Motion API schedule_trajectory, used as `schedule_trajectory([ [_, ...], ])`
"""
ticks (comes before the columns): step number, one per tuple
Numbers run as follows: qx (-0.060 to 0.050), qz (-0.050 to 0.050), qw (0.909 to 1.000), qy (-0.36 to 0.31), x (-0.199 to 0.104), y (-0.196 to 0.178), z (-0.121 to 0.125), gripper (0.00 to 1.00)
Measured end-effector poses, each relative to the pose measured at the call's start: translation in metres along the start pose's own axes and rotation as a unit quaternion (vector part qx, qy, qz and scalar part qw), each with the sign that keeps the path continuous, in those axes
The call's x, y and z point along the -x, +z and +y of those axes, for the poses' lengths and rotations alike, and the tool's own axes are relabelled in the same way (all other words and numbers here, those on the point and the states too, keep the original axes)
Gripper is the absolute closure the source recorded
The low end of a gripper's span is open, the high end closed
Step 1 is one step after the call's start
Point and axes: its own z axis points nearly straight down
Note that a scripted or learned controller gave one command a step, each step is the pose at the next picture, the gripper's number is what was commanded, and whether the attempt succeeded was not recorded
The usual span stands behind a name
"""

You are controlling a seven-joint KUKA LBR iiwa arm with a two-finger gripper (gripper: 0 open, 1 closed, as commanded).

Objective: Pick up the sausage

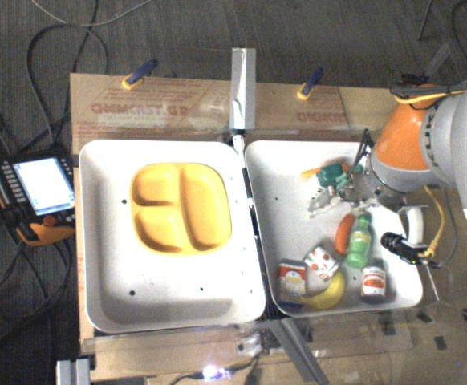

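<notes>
Lying slim, smooth, orange sausage (pixel 343 232), beside green bottle (pixel 359 241)

We see two white bins (pixel 97 295). The left one holds a yellow divided tray (pixel 181 207). In the right one lie an orange-red sausage (pixel 343 233), a green bottle (pixel 359 243), a yellow banana (pixel 327 295), a teal toy (pixel 330 174) and red-and-white cartons (pixel 322 263). The arm (pixel 426 139) is grey with an orange band.

Dark carpet (pixel 137 30), loose cables (pixel 57 22)
</notes>
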Motion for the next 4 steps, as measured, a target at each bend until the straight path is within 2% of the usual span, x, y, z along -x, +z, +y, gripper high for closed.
schedule_trajectory([
  [1, 0.001, 0.0, 1.0, 0.0, -0.001, -0.009, 0.001, 1.0],
  [2, -0.001, 0.001, 1.0, -0.001, -0.002, -0.016, 0.001, 1.0],
  [3, -0.001, 0.001, 1.0, -0.001, -0.002, -0.016, 0.001, 0.0],
  [4, 0.002, 0.002, 0.9997, -0.024, 0.019, -0.001, -0.021, 0.0],
])
